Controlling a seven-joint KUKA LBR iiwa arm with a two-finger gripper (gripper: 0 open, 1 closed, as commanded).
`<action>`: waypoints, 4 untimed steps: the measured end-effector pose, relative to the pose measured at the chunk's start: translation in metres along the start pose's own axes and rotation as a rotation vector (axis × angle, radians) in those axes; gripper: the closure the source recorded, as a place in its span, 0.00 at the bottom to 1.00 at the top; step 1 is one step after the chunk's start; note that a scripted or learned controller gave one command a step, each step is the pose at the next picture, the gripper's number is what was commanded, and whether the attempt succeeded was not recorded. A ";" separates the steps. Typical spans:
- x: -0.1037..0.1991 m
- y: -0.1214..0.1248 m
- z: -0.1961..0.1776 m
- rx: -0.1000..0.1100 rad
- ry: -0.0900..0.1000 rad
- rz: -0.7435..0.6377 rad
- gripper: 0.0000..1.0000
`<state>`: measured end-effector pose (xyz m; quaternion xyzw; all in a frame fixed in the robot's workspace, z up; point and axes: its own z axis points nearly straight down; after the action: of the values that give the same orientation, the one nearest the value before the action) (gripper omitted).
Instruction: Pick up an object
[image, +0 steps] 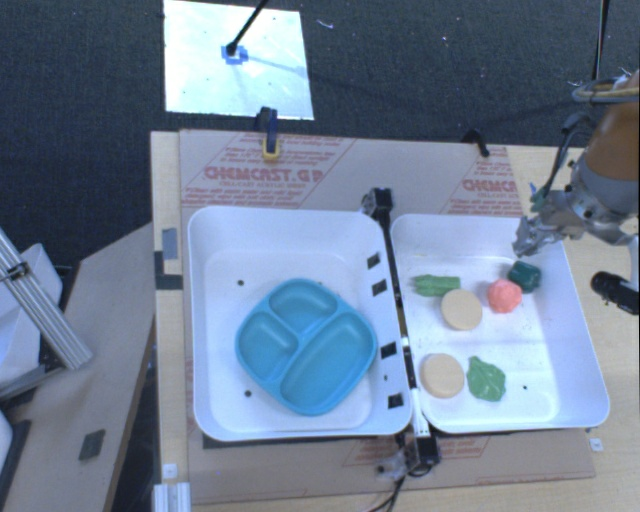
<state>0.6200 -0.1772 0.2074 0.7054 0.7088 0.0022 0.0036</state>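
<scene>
Hovering over the far right corner of the right bin (575, 330), claw (527, 243) just above a dark green block (524, 275); cannot tell whether apart or together, nothing visibly between. Nearest target: that block, touching or just beside a pink ball (505, 295). Probably light, small, fairly stiff; best taken across its short sides, away from the ball. Counting the right bin: one dark green block, one pink ball, two tan discs (461, 309), two green leafy pieces (486, 380). Discs flat, likely slippery and hard to pinch. Left bin (215, 240): one blue divided plate (305, 345).
</scene>
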 end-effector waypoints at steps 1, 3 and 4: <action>0.000 0.001 -0.011 0.004 0.001 0.000 1.00; 0.099 0.000 -0.028 0.005 0.004 -0.005 1.00; 0.161 -0.003 -0.032 0.007 0.004 -0.005 1.00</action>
<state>0.6157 -0.0163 0.2390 0.7035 0.7107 0.0011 0.0001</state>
